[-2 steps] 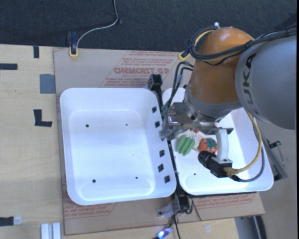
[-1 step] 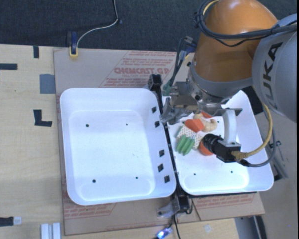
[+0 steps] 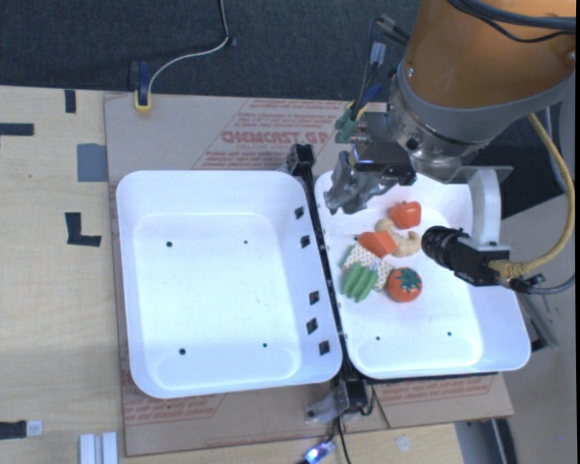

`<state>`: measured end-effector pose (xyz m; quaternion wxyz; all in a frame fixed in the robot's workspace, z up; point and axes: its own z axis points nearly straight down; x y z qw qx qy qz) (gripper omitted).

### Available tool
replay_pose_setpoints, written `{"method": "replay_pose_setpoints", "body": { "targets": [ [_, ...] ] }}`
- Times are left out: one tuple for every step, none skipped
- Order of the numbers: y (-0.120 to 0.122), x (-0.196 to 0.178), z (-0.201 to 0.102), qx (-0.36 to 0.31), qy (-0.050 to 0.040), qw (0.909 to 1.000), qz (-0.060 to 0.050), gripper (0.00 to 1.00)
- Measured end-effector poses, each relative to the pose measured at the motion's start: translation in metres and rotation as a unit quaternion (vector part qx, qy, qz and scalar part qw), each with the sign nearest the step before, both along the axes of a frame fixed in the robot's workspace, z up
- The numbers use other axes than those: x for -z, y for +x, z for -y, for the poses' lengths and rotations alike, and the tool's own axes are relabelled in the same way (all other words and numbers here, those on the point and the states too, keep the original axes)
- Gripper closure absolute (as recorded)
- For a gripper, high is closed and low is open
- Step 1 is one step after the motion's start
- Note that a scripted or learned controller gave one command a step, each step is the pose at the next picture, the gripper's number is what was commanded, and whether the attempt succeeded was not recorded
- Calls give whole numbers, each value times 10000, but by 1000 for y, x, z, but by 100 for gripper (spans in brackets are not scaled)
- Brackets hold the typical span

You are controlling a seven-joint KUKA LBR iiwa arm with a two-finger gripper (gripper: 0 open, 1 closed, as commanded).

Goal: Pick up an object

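- The task's things are small toy foods clustered in the right bin [image 3: 483, 341], toward its upper middle, just beside the divider between the two bins.
- One red toy tomato [image 3: 404, 284] with a dark green stem cap sits at the lower right of the cluster.
- One green ribbed toy vegetable [image 3: 361, 281] lies just left of the tomato, close to touching it.
- Two orange-red pieces are counted: a rounded one [image 3: 405, 213] at the top and an elongated one [image 3: 376, 243] in the middle, with pale, cream-coloured pieces between and beneath them whose kind cannot be told.
- Two white bins stand side by side on the table [image 3: 39, 288]; the left bin [image 3: 213, 356] shows a bare white floor.
- The jaws [image 3: 344, 193] hang over the upper left corner of the right bin, just above the cluster; whether they are wide or narrow cannot be told, and nothing is seen between them.
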<state>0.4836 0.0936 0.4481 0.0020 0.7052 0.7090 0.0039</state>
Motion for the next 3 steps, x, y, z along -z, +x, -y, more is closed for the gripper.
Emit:
{"method": "replay_pose_setpoints", "body": {
  "targets": [
    [0,-73,11,13,-8,10000,-5,100],
    [0,-87,-23,8,-14,10000,-38,100],
    [18,-86,-67,4,-15,10000,-44,100]
  ]
}}
